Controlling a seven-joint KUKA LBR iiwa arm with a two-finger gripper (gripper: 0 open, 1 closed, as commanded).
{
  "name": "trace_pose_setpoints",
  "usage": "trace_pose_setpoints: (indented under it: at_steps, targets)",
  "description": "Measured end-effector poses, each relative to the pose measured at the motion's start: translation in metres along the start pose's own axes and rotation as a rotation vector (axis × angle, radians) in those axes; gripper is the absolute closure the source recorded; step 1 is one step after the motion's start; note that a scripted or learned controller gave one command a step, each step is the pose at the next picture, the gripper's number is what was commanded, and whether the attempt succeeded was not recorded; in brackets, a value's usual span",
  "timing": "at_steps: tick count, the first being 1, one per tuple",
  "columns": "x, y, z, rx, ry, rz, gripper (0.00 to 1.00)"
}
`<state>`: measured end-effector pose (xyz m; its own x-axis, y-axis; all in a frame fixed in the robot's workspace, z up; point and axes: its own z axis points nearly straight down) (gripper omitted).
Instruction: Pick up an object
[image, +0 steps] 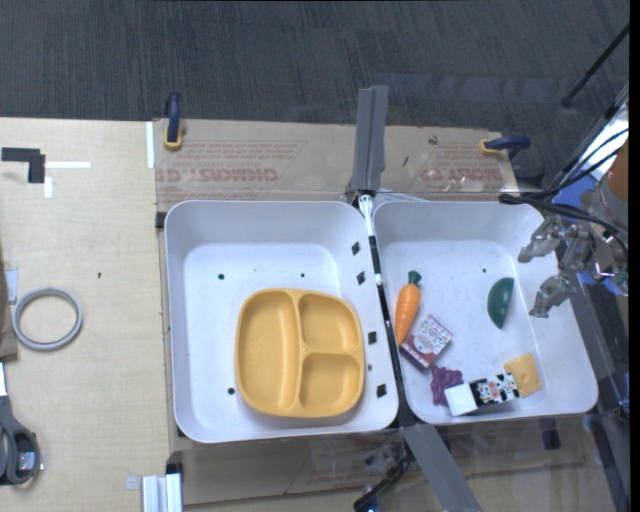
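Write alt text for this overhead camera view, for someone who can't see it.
A robot gripper hovers open over the right bin's edge, near a green object, a toy carrot and small packets. The left bin holds a yellow divided plate.

A single fixed camera looks down at a slant from above the pale wooden surface, far enough to take in both shallow white plastic bins, left and right, side by side.

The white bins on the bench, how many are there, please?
2: the left bin holds a yellow plate; the right bin holds small items.
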<state>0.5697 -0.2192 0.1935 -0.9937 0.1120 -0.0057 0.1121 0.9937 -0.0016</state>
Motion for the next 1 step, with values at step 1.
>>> trace_pose_setpoints:
  at_steps: [1]
  targets:
    - [0.0000,0.0000,0.0000,0.000,0.000,0.000,0.00]
